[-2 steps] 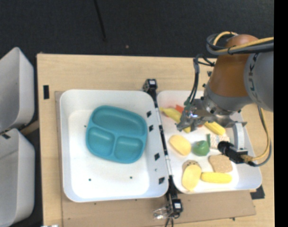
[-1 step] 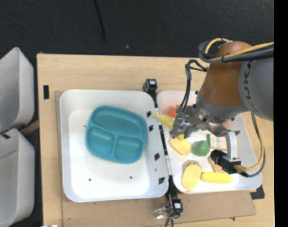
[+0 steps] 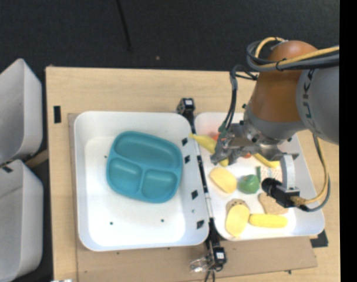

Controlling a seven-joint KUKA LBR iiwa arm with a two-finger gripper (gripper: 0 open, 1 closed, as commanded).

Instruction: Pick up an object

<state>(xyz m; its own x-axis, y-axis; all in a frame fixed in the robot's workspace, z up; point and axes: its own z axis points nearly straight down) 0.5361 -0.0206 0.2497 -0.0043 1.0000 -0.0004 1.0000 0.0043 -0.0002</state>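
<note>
Two shallow white bins sit side by side on a pale wooden bench against a dark floor. Toy food crowds the right bin: a rounded pale-yellow piece near its centre, a green round piece just beside it at three o'clock, a yellow lemon-shaped piece at six o'clock, a yellow oblong piece beside that, and a slim yellow banana-like piece at eleven o'clock. The grey arm with its orange band reaches down over this bin, its two-finger gripper low above the pale-yellow piece; whether the claw is clenched or released cannot be told. A teal divided plastic plate lies in the left bin.
</note>
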